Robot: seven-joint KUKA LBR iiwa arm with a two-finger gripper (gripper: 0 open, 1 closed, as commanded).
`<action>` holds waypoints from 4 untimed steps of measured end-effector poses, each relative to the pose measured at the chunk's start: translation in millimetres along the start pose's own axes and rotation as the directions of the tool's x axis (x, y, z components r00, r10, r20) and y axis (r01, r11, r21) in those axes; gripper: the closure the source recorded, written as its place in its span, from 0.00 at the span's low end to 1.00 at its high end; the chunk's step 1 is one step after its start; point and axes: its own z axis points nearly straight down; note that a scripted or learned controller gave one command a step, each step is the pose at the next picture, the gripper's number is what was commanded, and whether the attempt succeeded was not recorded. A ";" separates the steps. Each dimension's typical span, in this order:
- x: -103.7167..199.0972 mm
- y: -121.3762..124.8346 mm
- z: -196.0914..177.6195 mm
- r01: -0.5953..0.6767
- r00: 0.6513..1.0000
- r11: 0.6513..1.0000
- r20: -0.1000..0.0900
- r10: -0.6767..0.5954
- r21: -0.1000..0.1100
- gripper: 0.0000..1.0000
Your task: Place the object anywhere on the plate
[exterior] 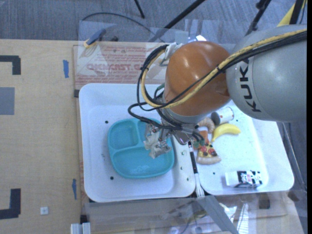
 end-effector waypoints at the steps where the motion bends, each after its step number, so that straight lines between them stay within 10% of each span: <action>1: 17.1 -40.3 9.3 0.177 0.984 0.984 -0.005 -0.177 -0.001 1.00; 2: 15.2 -40.2 -1.8 0.173 0.985 0.985 0.003 -0.173 -0.001 1.00; 3: -24.6 -33.2 -11.6 0.409 0.912 0.912 0.001 -0.409 0.000 1.00; 4: -18.1 -5.1 20.4 0.701 0.714 0.714 -0.003 -0.701 -0.005 1.00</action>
